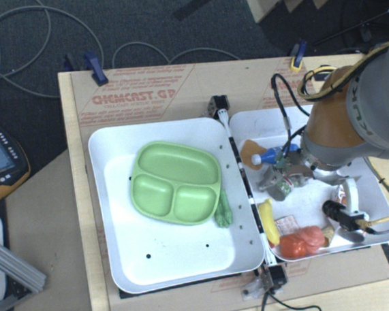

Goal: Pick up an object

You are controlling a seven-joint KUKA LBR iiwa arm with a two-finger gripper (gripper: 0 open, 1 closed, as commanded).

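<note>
Over the right bin (263,119) the gripper (278,183) hangs low among a loose crowd of small things, with the grey arm reaching in from the right. How far apart it stands cannot be told from this slant, and nothing can be seen caught in it.

The likely targets all lie in that bin. A blue thing (271,156) and an orange-brown piece (251,151) sit just beyond the gripper, toward the far wall. A yellow piece (268,223) lies along the inner wall on the near side, and a red lump (302,241) rests close by it in the near corner, beside a white card (288,222). The left bin (176,252) on the same surface (141,95) holds a green divided plate (177,184) with a green scrap (222,210) at its edge, well apart from the tool.

To do this well, I would settle on one thing rather than closing into the cluster. The blue thing looks nearest, but it touches the orange-brown piece, so a grasp there risks pushing both away. The red lump seems bulkier and freer on its upper side, though the corner walls crowd it. Whichever is chosen, centre the tool over it, come straight down, close fully, and lift slowly enough to see that the thing rises.
</note>
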